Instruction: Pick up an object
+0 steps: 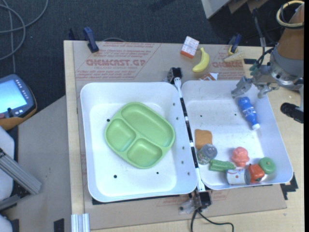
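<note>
Bins first: left bin (89, 129) with a green tray (140, 134) flat across it, right bin (217, 110) with all the small stuff. Arm (289, 47) in from the right, gripper (252, 88) low over the right bin's far end, fingers (240, 89) spread, nothing between them. Bottle (247, 111) just beneath, lying on its side, angled toward the far right wall, well apart from everything else.

Looks like a descent onto the bottle. Round body, so likely to roll or squirt out sideways if pinched off-centre. Cap end narrow, easy to close on air there. Close to the rim too: risk of a fingertip clipping the wall and stalling short. Angled lie, so a mismatched wrist turn probably shoves it along instead of trapping it.

Near corner more crowded: cracker (203, 137), grey disc (207, 153), green block (221, 166), pink toy (240, 154), all packed tight. Poor pickings there, two things likely caught at once or none.
</note>
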